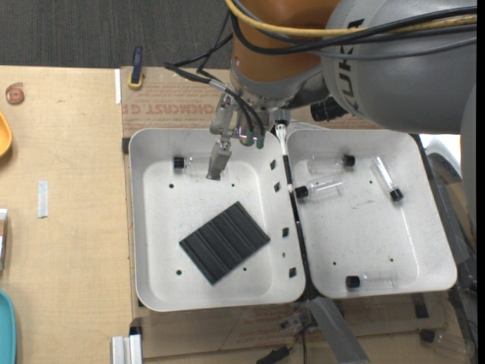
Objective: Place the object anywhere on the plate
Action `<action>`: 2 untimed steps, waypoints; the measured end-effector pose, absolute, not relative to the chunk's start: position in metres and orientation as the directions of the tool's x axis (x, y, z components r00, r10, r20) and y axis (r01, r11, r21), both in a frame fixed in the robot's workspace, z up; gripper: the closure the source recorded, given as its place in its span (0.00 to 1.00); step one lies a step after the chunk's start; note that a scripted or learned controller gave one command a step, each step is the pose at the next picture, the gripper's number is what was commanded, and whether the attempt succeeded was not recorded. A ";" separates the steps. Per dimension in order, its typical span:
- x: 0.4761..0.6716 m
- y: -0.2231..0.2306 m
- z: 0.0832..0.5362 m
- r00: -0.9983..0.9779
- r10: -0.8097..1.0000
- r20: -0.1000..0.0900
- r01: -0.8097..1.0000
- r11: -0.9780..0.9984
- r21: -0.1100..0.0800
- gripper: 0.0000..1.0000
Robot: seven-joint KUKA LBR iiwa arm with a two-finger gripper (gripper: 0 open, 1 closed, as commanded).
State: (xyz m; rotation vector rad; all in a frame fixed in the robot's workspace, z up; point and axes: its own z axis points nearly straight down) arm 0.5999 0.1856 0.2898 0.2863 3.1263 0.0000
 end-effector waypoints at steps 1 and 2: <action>0.601 0.185 0.299 -0.983 0.185 -0.005 0.185 0.983 0.002 1.00; 0.544 0.197 0.337 -0.991 -0.131 -0.002 -0.131 0.991 0.000 1.00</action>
